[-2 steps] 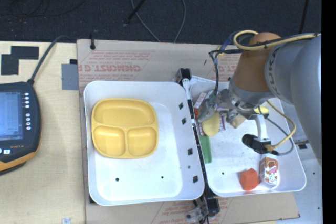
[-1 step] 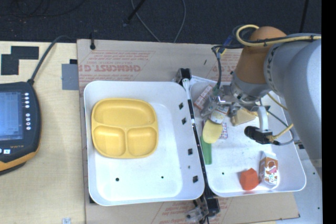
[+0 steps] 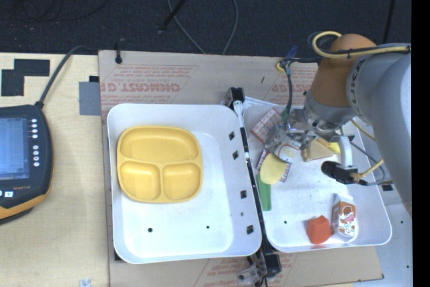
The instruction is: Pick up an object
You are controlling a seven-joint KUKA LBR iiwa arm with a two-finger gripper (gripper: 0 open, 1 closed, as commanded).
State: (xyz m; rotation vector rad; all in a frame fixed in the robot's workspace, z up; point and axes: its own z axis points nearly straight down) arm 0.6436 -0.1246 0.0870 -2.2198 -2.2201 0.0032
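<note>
My gripper (image 3: 289,142) is low in the right bin (image 3: 376,228), over its upper left part. Just below it and to the left lies a yellow, rounded object (image 3: 270,170), against a small printed packet (image 3: 283,171). A green stick-like object (image 3: 265,197) lies below that, along the bin's left wall. A pale yellow wedge (image 3: 321,148) rests to the right of the gripper, and a pink-striped packet (image 3: 265,121) lies above and to its left. An orange-red block (image 3: 320,229) and a red and white packet (image 3: 345,219) sit near the front edge.
The left bin (image 3: 134,238) holds a yellow divided plate (image 3: 160,163). A teach pendant (image 3: 20,158) lies on the bench at far left. The grey arm with its orange band (image 3: 336,74) leans in over the right bin's far right corner.
</note>
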